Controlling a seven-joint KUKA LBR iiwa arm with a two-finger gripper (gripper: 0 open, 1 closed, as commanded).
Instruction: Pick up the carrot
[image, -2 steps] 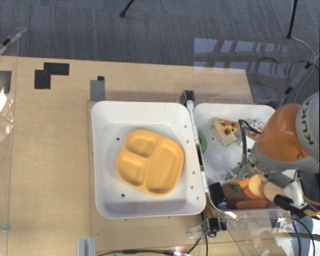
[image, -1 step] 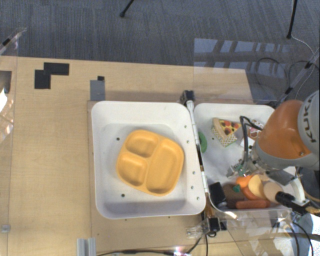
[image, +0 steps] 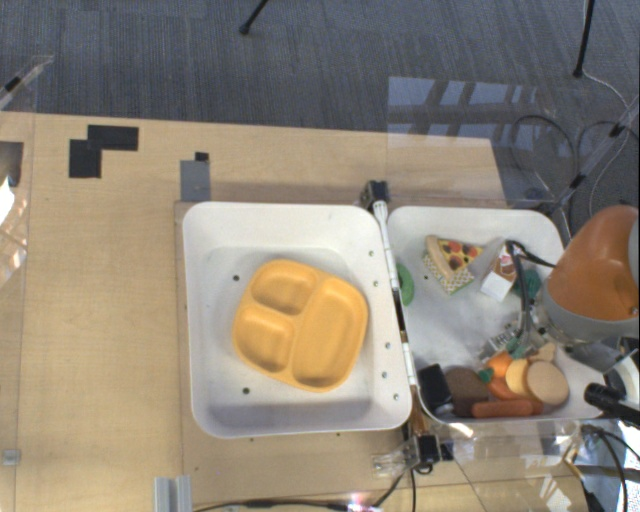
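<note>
The carrot is a small orange piece with a bit of green, lying in the front part of the right bin among other toy foods. My gripper reaches in from the right and hangs just above and against the carrot. The grey wrist and its orange band cover the bin's right side. From this angle I cannot see whether the carrot sits between the gripper's tips.
Crowded around the carrot are a tan round slice, a red-brown sausage, a brown lump and a black block. A pizza slice lies at the bin's back. The left bin holds a yellow divided tray.
</note>
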